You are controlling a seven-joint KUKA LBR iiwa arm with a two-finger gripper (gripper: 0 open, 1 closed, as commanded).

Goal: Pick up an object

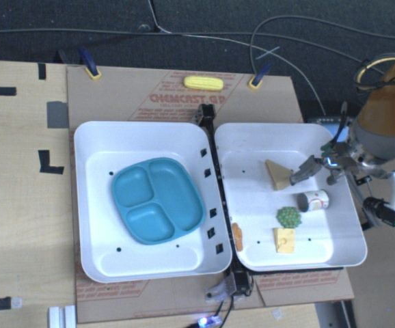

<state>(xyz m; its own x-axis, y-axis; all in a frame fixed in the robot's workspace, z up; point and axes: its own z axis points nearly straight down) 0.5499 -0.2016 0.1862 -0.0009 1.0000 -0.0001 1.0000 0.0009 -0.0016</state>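
Observation:
My gripper (pixel 319 175) hangs over the right bin (pixel 252 137), reaching in from the right, and it is open. One dark finger (pixel 303 173) points left toward a tan wedge (pixel 277 175); nothing sits between the fingers. Just below the gripper lies a small white can (pixel 316 200) on its side. A green broccoli piece (pixel 288 217) and a yellow block (pixel 284 240) lie nearer the bin's front. An orange piece (pixel 237 235) rests against the bin's left wall.
The left bin (pixel 95 142) holds a blue divided plate (pixel 158 199). A yellow corn cob (pixel 203 83) lies on the cardboard behind the bins. Cables run across the dark floor at the back.

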